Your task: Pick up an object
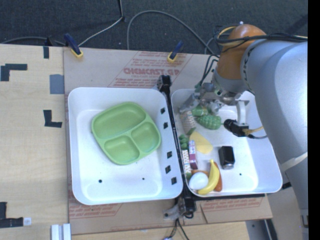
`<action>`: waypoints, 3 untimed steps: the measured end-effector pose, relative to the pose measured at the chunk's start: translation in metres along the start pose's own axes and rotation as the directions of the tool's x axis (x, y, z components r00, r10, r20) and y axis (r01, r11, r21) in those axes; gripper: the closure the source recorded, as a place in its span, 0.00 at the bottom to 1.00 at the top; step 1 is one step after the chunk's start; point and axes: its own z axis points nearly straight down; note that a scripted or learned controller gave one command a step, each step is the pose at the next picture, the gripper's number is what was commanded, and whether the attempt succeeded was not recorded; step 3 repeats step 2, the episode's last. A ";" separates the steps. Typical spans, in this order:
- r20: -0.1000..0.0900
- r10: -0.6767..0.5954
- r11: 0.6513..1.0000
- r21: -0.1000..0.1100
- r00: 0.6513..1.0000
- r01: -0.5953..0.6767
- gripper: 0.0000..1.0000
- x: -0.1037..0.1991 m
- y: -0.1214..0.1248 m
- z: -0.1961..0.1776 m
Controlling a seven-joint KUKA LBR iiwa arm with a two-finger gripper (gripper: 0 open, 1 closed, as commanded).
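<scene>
Over the right bin the end effector, grip state impossible to tell, hovers at a knobbly green toy — probably light, rubbery, best pinched across its middle.

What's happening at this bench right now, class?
A grey robot arm reaches in from the right, its gripper low over the back of the right bin, close to a green bumpy toy. That bin also holds a banana, a white egg-like ball and a small black block. The left bin holds a green divided plate. Nothing looks lifted yet.
</scene>
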 end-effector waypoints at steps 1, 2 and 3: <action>-0.002 0.001 1.000 0.010 1.000 -0.001 1.00 0.000 -0.002 -0.008; -0.002 -0.012 1.000 -0.008 1.000 0.012 1.00 0.066 -0.043 -0.088; -0.002 -0.012 1.000 -0.008 1.000 0.012 1.00 0.066 -0.043 -0.088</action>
